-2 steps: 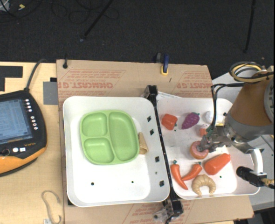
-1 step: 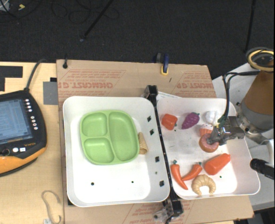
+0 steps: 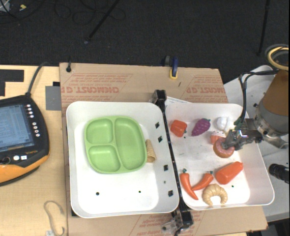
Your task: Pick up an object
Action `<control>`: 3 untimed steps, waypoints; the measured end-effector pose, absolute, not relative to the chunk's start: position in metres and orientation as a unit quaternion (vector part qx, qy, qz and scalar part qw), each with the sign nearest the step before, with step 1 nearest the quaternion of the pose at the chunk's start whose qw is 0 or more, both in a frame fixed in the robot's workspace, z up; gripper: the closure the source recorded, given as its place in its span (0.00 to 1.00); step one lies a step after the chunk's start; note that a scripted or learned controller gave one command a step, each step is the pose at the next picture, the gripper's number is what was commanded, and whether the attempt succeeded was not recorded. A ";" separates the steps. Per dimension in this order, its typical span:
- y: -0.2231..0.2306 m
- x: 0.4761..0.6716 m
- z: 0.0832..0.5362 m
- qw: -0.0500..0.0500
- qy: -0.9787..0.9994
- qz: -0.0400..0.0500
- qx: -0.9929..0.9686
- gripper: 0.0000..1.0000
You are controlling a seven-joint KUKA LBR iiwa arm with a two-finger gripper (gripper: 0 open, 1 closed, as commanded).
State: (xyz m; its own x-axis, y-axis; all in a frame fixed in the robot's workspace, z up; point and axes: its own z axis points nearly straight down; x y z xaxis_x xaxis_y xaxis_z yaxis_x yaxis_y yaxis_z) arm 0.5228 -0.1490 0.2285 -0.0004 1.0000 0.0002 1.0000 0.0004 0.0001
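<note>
My gripper (image 3: 232,141) reaches into the right bin (image 3: 263,188) from the right and hangs low over a pink donut (image 3: 222,151), covering its upper part. Just behind it lie a white object (image 3: 221,123) and a purple grape bunch (image 3: 201,127). An orange-red pepper (image 3: 178,127) sits further left. In front of the donut lies a large red-orange vegetable (image 3: 229,172), then an orange chili (image 3: 203,181), a red chili (image 3: 188,186) and a tan croissant (image 3: 215,194).
The left bin (image 3: 81,191) holds a green divided plate (image 3: 114,144) with a small tan piece (image 3: 150,151) against its right edge. A black divider (image 3: 168,151) separates the bins. A teach pendant (image 3: 12,136) lies on the bench at far left.
</note>
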 end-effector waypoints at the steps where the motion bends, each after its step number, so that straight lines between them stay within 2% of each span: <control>1: -0.095 0.524 0.218 0.002 -0.708 0.000 -0.706 1.00; 2: -0.065 0.521 0.219 0.002 -0.708 0.001 -0.706 1.00; 3: -0.076 0.521 0.218 0.002 -0.707 0.001 -0.707 1.00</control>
State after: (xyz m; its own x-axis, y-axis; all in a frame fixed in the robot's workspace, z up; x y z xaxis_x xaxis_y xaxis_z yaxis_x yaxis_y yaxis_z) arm 0.5212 -0.0759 0.2182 0.0000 1.0000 0.0005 1.0000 0.0000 -0.0040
